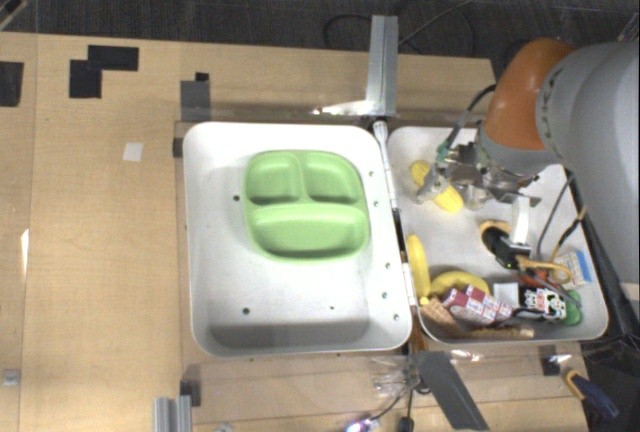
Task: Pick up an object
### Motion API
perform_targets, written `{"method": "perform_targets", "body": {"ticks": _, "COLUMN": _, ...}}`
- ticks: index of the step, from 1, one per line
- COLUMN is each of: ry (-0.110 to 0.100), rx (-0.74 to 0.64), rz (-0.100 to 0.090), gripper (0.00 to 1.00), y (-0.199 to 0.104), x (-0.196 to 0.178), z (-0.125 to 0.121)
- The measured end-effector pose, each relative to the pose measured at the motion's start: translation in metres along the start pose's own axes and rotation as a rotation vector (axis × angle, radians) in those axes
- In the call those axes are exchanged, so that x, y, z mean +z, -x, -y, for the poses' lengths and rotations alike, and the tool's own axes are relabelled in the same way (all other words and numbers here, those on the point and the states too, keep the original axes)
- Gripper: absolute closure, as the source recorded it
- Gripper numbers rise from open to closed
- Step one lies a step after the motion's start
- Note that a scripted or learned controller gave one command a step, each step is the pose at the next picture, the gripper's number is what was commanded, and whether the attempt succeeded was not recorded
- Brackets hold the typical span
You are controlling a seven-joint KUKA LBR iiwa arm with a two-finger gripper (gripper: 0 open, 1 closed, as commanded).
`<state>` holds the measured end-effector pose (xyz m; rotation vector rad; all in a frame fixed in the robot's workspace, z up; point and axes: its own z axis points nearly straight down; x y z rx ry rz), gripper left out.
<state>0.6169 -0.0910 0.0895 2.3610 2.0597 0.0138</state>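
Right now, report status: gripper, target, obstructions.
Gripper low in right bin, far end, over a yellow object; grasp unconfirmed. Banana and packets piled at near end. Green tray in left bin.

Two white bins [200,250] sit side by side. One green divided plate [304,203] lies at frame centre. One banana [455,282] lies lower right, among a cluttered pile too jumbled to count.

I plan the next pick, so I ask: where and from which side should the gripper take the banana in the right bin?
Probably at the middle of the banana, from above, fingers across its narrow width. It lies flat along the right bin's left wall, so a side approach looks blocked there.
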Motion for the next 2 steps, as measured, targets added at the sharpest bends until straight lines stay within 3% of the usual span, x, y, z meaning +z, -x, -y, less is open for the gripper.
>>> {"method": "perform_targets", "body": {"ticks": 1, "ry": -0.004, "rx": -0.093, "rz": 0.000, "gripper": 0.00, "y": -0.015, "x": -0.099, "z": -0.047}}
{"method": "perform_targets", "body": {"ticks": 2, "ry": -0.006, "rx": -0.222, "rz": 0.000, "gripper": 0.00, "y": -0.012, "x": -0.003, "z": -0.048}}
